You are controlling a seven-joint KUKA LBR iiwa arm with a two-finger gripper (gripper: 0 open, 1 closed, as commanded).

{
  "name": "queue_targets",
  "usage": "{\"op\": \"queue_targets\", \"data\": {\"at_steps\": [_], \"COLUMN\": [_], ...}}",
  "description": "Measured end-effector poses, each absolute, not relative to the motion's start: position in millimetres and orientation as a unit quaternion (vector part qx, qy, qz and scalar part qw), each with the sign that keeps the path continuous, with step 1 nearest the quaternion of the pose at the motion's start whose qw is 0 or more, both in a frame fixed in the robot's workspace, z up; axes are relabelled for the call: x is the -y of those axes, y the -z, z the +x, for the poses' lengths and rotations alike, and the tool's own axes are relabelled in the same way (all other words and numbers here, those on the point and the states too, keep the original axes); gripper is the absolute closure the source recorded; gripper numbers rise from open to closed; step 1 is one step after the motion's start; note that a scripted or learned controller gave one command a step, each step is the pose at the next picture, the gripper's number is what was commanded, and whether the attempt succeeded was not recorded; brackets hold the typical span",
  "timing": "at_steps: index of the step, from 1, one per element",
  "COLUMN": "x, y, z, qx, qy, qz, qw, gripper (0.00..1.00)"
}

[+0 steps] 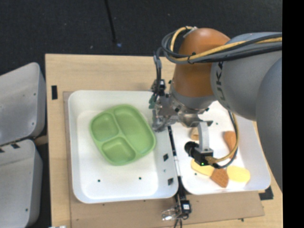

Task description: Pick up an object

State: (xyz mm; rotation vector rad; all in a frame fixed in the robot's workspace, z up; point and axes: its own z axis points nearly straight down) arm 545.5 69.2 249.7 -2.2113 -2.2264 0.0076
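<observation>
I count two shallow white plastic bins (80,184) side by side, one light green three-compartment plastic tray (122,134) in the left bin, and in the right bin one yellow flat piece (239,175) and two orange-brown pieces (220,178) (others may hide under the arm).

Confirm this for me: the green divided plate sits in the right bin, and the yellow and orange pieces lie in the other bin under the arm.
Not quite. The camera view shows the green divided plate in the left bin, not the right one. The yellow and orange pieces do lie in the other bin, under the arm.
</observation>
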Motion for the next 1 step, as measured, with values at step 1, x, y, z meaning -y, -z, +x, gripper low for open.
{"op": "queue_targets", "data": {"at_steps": [1], "x": [-67.0], "y": [-249.9], "z": [545.9], "qx": [0.708], "qy": [-0.0022], "qz": [-0.706], "qw": [0.002], "gripper": [0.0]}}
